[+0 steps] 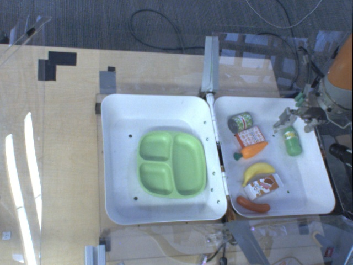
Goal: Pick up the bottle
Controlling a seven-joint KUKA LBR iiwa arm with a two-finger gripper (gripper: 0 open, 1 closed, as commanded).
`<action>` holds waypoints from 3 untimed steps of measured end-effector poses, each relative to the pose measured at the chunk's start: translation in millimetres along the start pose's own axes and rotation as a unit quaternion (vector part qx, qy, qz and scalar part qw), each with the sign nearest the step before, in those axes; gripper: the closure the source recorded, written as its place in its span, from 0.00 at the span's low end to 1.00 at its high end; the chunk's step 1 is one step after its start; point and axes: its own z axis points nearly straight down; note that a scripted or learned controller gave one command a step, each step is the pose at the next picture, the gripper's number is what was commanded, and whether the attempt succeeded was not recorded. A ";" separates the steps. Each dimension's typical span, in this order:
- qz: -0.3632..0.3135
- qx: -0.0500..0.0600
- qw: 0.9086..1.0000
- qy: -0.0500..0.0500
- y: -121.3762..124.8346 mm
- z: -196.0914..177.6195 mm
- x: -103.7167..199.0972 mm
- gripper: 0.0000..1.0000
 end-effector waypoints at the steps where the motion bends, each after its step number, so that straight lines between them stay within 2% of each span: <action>1: -0.020 0.000 1.000 0.000 10.1 91.7 -50.8 0.00; 2: 0.010 -0.002 1.000 0.000 43.0 148.9 -48.4 0.00; 3: 0.008 -0.006 1.000 -0.001 45.8 135.3 -47.3 1.00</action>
